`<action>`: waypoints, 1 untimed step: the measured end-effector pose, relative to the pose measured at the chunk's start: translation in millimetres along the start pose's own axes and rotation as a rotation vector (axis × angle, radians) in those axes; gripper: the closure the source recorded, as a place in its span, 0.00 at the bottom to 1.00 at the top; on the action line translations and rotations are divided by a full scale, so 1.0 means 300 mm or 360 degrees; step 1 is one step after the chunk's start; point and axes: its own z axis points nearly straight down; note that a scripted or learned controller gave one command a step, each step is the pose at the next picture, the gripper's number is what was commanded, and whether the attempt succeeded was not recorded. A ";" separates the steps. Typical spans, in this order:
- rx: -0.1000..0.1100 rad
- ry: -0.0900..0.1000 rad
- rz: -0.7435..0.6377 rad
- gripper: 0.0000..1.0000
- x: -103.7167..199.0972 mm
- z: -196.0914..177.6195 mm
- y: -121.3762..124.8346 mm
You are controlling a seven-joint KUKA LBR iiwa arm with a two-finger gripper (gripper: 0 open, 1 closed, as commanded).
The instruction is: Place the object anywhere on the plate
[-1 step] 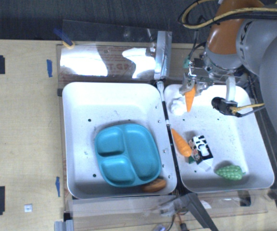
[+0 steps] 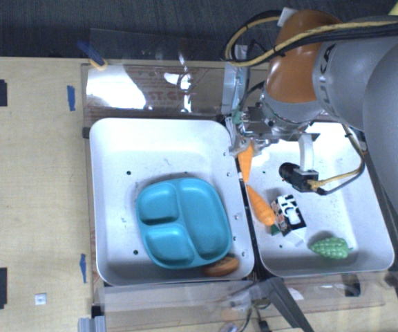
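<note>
Two white bins (image 2: 109,206) are sitting on a pale wood-toned bench (image 2: 26,185) that is carrying black squares and small blue tape marks, and the left bin is holding a teal-blue sectioned plate (image 2: 183,221) with a brown-orange item (image 2: 221,266) at its lower edge. The right bin is showing an orange carrot-like piece (image 2: 260,206), a second orange piece (image 2: 244,160) near the gripper (image 2: 243,138), a black-and-white patterned packet (image 2: 289,213) and a bumpy green object (image 2: 329,247). The arm (image 2: 365,68) is showing grey with an orange band, with yellow and black cables running along it.
</note>
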 end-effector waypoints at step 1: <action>0.0006 -0.0001 -0.0436 1.00 0.281 0.141 -0.217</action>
